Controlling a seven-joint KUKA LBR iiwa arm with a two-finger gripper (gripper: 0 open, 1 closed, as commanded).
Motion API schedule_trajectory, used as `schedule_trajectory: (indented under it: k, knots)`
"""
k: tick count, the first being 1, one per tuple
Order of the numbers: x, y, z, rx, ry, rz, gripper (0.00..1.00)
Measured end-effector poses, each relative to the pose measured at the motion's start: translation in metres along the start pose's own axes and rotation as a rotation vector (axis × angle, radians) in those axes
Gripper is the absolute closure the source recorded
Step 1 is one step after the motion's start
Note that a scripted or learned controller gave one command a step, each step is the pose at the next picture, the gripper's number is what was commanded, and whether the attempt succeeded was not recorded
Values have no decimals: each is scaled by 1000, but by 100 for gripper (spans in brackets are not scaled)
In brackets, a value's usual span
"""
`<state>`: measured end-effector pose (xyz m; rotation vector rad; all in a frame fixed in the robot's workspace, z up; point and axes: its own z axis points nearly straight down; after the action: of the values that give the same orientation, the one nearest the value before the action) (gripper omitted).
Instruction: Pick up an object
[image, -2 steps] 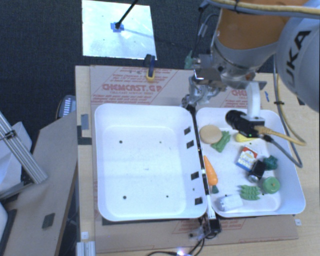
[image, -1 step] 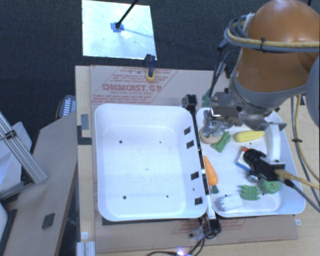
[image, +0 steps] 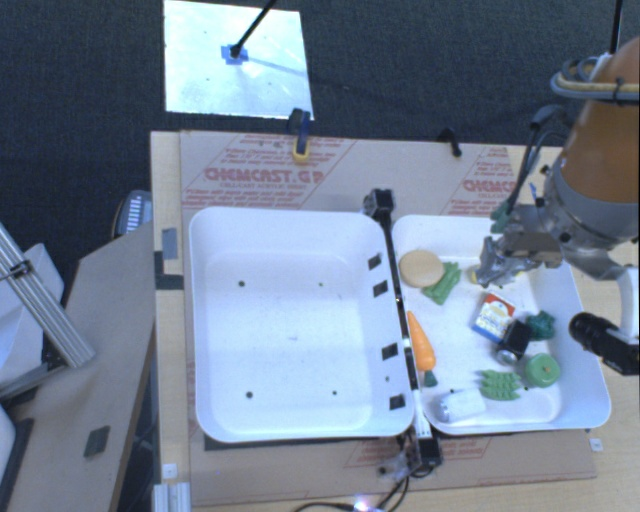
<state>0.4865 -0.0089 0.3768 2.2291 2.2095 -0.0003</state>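
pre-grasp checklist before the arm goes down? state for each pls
1. Objects within reach in the right bin: ok.
2. Gripper above the right bin, not the left bin: ok.
3. Clear target under the gripper: not ok, it sits between the green toy and the blue-and-white packet.
4. Jaws open or shut: cannot tell.
5. Carrot away from the bin wall: not ok, it lies by the divider.

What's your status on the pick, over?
Gripper low over right bin, nothing seen held. Blue-white carton just below it. Tan disc, carrot nearby.
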Motion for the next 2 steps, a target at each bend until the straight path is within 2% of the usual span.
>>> schedule_trajectory:
  k: [1,2]
  knots:
    - [58,0,-113,-13,6,-19,100]
    - [70,49,-161,-8,3,-14,100]
